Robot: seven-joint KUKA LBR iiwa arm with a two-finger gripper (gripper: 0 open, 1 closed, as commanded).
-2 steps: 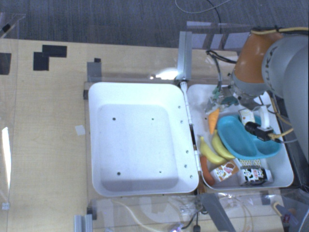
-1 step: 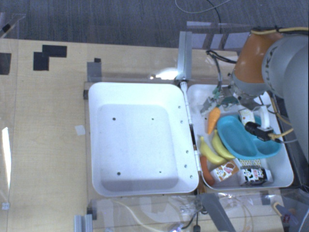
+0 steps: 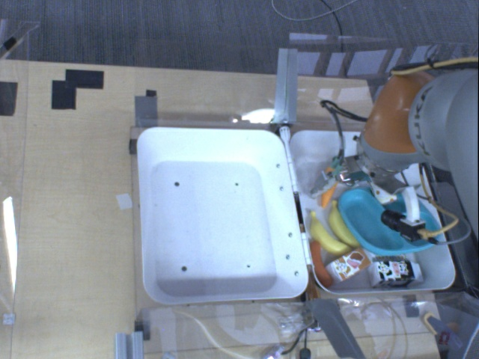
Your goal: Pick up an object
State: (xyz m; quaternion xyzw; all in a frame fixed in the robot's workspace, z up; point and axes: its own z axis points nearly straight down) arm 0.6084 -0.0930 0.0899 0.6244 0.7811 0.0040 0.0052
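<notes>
Bench (image 3: pixel 67 223): pale wood-grain top. Black tape marks (image 3: pixel 75 87) sat near its far left corner, and a small pale tape square (image 3: pixel 123 200) lay just left of the left bin. A bright strip of glare ran along the bench's left edge. Beyond the far edge the floor was dark grey carpet (image 3: pixel 150 21), with a thin cable (image 3: pixel 314 6) looped on it. An aluminium post (image 3: pixel 287 84) stood at the far edge, between the two bins. Loose pale cables (image 3: pixel 224 336) ran along the near edge.

Left bin (image 3: pixel 150 200): white and shallow, with a few small dark dots on its floor.

Right bin (image 3: pixel 308 149): it touched the left bin along their shared rim and held all the pickable items. A blue dish (image 3: pixel 367 223) lay at the middle. Two bananas (image 3: pixel 326 235) lay against the dish's left side. A small orange item (image 3: pixel 328 196) lay just beyond them. A brown-and-white carton (image 3: pixel 349 265) and a black-and-white carton (image 3: pixel 393 271) lay side by side along the bin's near edge. A red-orange piece (image 3: pixel 317 257) lay at the near left corner, partly under a banana.

Arm (image 3: pixel 441 118): it came in from the right, with the orange band over the right bin's far right corner. The gripper (image 3: pixel 339 173) was low over the far half of that bin, just beyond the blue dish. The wrist hid it, so whether it stood wide or narrow could not be told. No item was seen held.
</notes>
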